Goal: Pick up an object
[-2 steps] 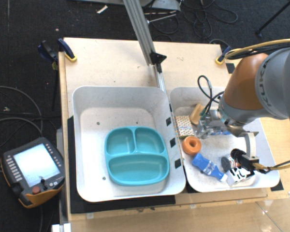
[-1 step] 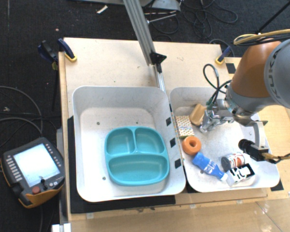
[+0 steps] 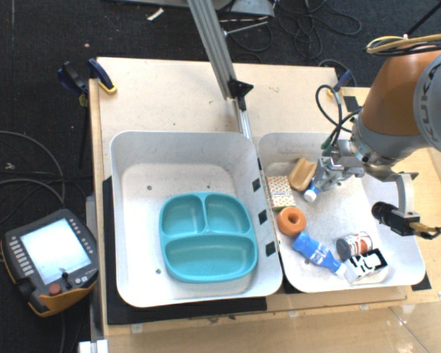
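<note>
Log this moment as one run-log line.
stage: reaching | gripper: low in right white bin, beside tan sponge-like block | nearby: orange ring | left bin: teal divided plate

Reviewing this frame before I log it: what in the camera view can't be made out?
- Gripper: its fingers merge with a small blue-tipped item beneath, so any contact with it is unclear.
- Tan block: its right side is covered by the gripper.
- Can and the black-and-white item: labels too small to read.
- Arm: cut off by the right edge.
</note>
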`<state>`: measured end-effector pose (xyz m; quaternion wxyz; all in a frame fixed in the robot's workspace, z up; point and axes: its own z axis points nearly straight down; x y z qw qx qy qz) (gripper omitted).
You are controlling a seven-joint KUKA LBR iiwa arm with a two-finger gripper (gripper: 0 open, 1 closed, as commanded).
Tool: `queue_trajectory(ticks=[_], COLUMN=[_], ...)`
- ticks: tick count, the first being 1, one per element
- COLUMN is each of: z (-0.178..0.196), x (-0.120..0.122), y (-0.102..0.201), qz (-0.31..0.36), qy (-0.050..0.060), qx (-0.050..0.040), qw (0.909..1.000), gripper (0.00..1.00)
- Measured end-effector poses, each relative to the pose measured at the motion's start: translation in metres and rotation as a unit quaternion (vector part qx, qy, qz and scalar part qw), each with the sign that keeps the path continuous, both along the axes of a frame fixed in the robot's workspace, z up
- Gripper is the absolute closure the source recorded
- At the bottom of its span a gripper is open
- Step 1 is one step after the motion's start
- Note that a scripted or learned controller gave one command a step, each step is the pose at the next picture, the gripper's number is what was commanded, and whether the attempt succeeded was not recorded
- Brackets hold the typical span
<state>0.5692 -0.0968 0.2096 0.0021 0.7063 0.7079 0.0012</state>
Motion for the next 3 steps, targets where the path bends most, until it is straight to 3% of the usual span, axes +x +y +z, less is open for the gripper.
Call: queue_trajectory(ticks=[3], z=[0.016], x=[0.019], y=[0.162], qz=[0.003], qy=[0.002], qx=[0.0015], qw=[1.0000], gripper=[1.00])
